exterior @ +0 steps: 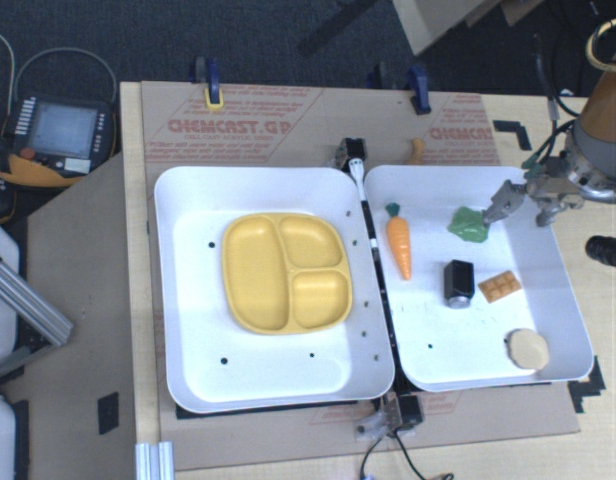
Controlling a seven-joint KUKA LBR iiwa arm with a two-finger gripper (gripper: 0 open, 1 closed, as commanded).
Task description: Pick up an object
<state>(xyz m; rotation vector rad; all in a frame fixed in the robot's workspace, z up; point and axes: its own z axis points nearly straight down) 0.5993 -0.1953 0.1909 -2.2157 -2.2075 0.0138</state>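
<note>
Camera view, from above at a slant: bench [288, 118] covered with brown board, carrying two shallow white bins side by side.

Left bin [188, 348]: holds one yellow tray [285, 271] with three compartments, lying flat near the bin's middle. Nothing lies in the compartments.

Right bin [458, 353]: holds five items, all apart from one another.
- Carrot [399, 245], orange with a green top, lies lengthwise near the left wall, green end toward the far side.
- Green piece [469, 225], crumpled in shape, lies in the far half of the bin.
- Black block [459, 281] stands near the middle of the bin.
- Brown waffle [500, 287] lies just beside the black block, on its right.
- Tan disc [528, 349] lies near the bin's near right corner.

Arm: reaches in from the right edge of the view, over the far right part of the right bin. Gripper [520, 203] sits low, its fingers spread apart with nothing between them. One finger [502, 204] points toward the green piece and ends just beside its right edge; contact cannot be judged. No item is lifted; every item rests on the bin floor.
</note>
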